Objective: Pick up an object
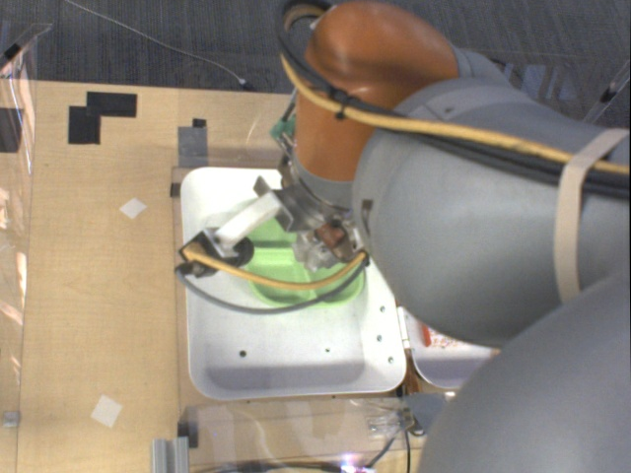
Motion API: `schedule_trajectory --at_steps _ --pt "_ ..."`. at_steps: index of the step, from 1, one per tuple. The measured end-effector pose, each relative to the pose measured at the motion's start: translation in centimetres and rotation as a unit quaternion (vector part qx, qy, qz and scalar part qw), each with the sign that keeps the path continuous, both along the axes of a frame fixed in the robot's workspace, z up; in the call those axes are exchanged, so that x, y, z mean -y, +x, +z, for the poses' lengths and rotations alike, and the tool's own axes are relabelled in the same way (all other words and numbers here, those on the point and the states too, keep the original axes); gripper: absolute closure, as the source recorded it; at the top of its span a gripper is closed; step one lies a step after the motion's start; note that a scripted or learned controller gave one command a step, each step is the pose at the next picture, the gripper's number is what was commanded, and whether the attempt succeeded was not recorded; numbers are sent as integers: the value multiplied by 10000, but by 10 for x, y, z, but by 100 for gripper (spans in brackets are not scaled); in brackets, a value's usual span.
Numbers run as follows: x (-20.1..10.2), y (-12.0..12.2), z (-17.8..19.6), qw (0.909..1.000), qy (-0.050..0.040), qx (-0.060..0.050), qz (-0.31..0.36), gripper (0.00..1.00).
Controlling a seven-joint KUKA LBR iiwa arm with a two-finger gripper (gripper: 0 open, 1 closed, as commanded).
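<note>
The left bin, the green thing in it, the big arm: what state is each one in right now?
Left bin: holds a green object, floor in front bare.
Green object: lies on the bin floor, partly hidden by the arm.
End effector: low over the green object, whether it grips it is hidden.
Right bin: mostly covered by the arm, something with red print inside.

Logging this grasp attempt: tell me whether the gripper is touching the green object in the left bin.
Cannot tell. In the camera view the gripper sits over the green object, and the wrist hides any contact or gap.
</note>
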State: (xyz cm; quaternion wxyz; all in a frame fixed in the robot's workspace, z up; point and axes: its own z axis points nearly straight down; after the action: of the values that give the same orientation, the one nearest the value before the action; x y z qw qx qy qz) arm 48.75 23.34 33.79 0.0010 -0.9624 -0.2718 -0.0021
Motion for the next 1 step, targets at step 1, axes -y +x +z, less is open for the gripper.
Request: schedule_trajectory --at_steps 1 --pt "-1 -1 -100 9849 -20 -32 -1730 100"
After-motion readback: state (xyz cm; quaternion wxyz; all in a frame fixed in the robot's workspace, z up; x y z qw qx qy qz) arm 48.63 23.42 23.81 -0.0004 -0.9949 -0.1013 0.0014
